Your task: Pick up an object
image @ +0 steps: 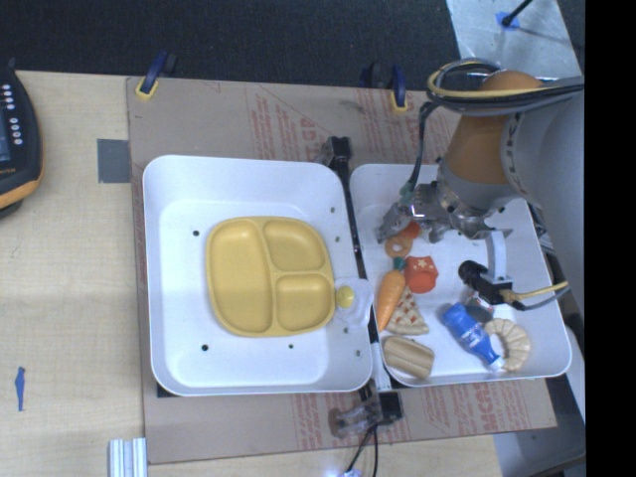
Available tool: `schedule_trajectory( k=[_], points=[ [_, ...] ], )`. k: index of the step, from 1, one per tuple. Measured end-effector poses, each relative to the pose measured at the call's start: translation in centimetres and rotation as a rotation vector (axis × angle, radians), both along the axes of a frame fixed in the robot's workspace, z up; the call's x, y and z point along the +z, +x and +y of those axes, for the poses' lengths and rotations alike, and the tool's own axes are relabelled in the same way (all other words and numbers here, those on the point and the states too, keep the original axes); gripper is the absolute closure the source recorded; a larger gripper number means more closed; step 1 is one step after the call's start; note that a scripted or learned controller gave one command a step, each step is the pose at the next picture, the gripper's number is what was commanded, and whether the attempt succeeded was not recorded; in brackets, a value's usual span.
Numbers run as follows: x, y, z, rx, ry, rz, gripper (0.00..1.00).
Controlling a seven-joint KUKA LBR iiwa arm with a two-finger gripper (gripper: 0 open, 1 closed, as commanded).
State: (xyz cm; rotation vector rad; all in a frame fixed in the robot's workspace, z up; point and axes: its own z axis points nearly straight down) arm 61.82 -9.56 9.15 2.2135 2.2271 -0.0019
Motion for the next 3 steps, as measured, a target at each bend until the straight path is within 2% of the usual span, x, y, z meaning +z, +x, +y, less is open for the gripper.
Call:
schedule_trajectory(
  k=[1, 2, 3],
  points=[
    [0.1, 2.0, -0.8, 0.0, 0.001, -0.001, 0.0],
    [0.0, 1.2, 0.0, 0.001, 0.002, 0.006, 0.0],
    [1.1, 1.2, -0.1, 0.002, 0.001, 0.007, 1.0]
  ],
)
